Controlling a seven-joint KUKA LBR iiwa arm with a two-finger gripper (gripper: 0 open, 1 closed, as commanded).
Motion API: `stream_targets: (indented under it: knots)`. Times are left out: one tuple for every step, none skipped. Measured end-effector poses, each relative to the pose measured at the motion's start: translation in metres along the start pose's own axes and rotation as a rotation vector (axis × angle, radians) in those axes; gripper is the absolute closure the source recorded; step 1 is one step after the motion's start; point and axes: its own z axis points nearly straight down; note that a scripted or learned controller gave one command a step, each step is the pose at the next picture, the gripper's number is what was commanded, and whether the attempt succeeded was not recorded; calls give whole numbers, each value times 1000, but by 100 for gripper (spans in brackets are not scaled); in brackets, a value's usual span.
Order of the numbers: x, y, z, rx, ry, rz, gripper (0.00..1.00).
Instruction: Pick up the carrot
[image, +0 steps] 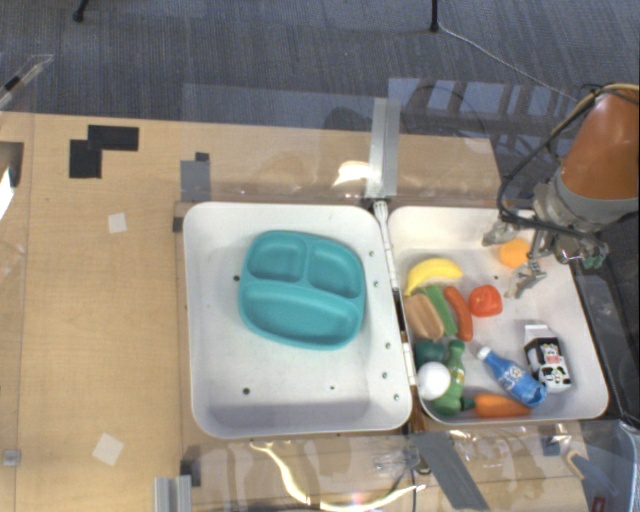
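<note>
The carrot (501, 406) is a small orange piece lying flat against the near wall of the right bin (590, 340), partly under the tip of a blue bottle (508, 374). My gripper (512, 258) hangs over the far right part of that bin, well away from the carrot. It is open, with one finger on each side of a small orange ball (513, 251). Whether the fingers touch the ball I cannot tell.
The right bin also holds a banana (434, 272), a hot dog (426, 314), a red vegetable (485, 300), a white ball (434, 379), green pieces (450, 397) and a small carton (547, 358). In the left bin (215, 330) lies a teal divided plate (300, 288).
</note>
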Motion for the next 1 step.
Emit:
stream_targets:
  knots:
    - [-22, -5, 17, -3, 8, 2, 0]
